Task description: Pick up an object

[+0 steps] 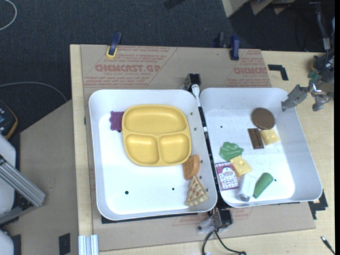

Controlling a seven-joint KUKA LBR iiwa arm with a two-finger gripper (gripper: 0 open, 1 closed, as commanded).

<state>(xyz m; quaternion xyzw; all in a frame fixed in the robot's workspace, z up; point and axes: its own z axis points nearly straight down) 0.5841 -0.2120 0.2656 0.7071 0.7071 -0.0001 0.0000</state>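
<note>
Progress: nothing lifted yet, I judge.
Gripper (305, 96): at right bin (297, 137) far edge; finger state, cannot tell.
Targets: brown disc (263, 118), green pepper (263, 185) lying in right bin.
Remaining: descend, grasp, lift.

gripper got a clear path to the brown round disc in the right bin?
Probably yes. The gripper hovers at the right bin's upper right rim, and the brown disc lies nearby with nothing on it or between them.
</note>
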